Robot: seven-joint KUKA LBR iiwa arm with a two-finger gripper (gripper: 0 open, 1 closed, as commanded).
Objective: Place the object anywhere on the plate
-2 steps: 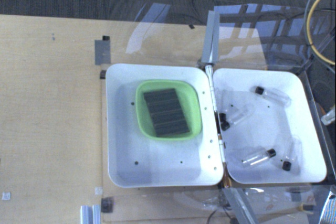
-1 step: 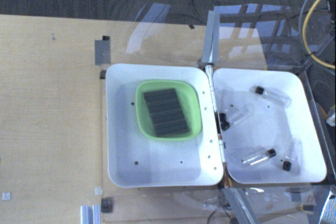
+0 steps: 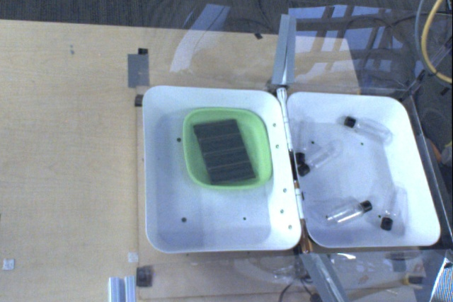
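A dark ridged block point(image 3: 224, 151) lies on my green plate point(image 3: 263, 145). Four clear bottles point(image 3: 347, 212) sit at three o'clock.

Open access above plate point(image 3: 263, 152)

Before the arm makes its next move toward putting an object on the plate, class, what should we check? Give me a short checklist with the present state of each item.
1. Plate in place: the green plate sits in the left bin, flat. Ok.
2. Room on the plate: a dark ribbed block already covers most of its middle, leaving mainly the rim free. Not ok.
3. Objects to pick: four clear vials with black caps lie in the right bin, e.g. one near the top and one lower down. Ok.
4. Vials apart enough to grasp singly: all four lie separate. Ok.
5. Vial by the divider: close to the bin wall, awkward to grip. Cannot tell.
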